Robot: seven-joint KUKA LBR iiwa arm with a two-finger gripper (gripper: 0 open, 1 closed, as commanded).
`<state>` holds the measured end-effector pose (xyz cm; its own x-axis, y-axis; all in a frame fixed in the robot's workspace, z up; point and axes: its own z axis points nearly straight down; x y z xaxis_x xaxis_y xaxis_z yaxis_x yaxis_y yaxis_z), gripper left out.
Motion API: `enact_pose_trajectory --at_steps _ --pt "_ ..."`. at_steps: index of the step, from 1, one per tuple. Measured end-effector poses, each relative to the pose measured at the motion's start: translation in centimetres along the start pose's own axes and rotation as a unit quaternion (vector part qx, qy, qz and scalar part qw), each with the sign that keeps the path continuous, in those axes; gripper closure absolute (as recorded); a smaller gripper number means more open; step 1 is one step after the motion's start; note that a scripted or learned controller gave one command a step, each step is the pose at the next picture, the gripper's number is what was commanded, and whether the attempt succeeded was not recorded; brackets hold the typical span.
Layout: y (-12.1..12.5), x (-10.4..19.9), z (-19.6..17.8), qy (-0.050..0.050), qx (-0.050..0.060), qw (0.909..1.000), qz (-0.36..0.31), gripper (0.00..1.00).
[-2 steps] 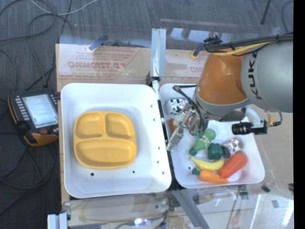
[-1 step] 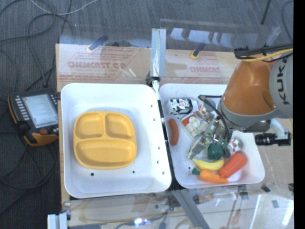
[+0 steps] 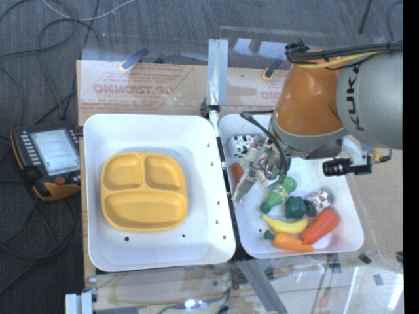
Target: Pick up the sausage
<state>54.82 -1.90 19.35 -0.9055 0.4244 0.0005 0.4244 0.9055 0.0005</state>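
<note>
The sausage (image 3: 236, 173) is a small orange-red piece lying near the left wall of the right bin (image 3: 350, 241). Part of it is hidden by the gripper. My gripper (image 3: 251, 175) hangs low over that spot, tilted down and to the left, with its tip right beside the sausage. The orange band and grey wrist sit above it at the upper right and cover the bin's back half.
The right bin also holds a green bottle (image 3: 278, 195), a green pepper (image 3: 296, 207), a banana (image 3: 286, 225), two carrots (image 3: 291, 242), a small can (image 3: 321, 198) and a black-and-white toy (image 3: 241, 144). A yellow divided plate (image 3: 144, 191) lies in the left bin (image 3: 98, 241).
</note>
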Motion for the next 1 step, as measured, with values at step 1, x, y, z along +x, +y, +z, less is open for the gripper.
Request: enact_pose_trajectory --at_steps 1 --pt "-8.02 -2.57 6.39 0.001 0.001 0.9996 -0.030 0.00"
